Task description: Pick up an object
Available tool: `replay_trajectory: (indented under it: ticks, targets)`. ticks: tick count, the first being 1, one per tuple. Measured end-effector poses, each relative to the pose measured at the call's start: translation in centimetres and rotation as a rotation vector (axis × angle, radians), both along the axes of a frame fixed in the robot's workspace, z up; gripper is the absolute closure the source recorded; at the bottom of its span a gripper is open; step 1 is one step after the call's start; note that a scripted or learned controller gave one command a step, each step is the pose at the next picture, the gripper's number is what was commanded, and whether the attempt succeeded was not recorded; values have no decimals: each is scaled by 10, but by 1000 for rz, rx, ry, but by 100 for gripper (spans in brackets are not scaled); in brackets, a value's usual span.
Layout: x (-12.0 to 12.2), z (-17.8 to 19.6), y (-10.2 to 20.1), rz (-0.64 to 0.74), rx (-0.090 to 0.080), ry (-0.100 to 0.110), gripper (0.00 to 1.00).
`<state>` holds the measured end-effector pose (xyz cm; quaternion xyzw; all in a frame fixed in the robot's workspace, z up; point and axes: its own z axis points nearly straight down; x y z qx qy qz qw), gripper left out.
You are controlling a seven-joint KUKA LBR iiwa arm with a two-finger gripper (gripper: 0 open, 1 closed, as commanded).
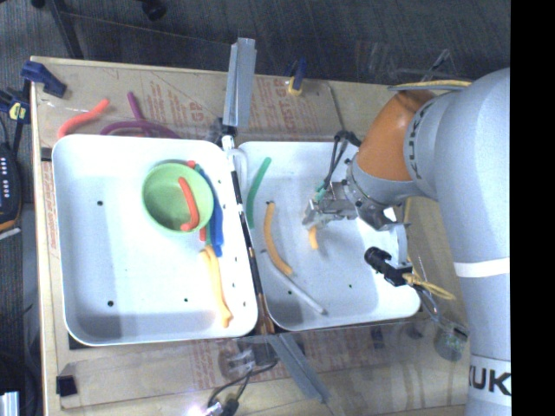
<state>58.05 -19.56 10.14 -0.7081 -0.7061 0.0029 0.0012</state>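
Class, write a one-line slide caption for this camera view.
Gripper hovers low in the right bin beside an orange strip; green bowl sits in the left bin.

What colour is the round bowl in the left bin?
Light green: the round bowl holds a red strip, clearest in the camera view.

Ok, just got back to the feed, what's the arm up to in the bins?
The grey arm's claw is down in the right white bin, just above a short orange stick. A long curved orange strip and green strip lie to its left. The left white bin holds a green bowl with a red strip in it.
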Motion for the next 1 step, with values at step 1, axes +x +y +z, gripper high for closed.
replay_trajectory:
  ticks: [1]
  targets:
    - [0, 87, 18, 229, 3, -5, 100]
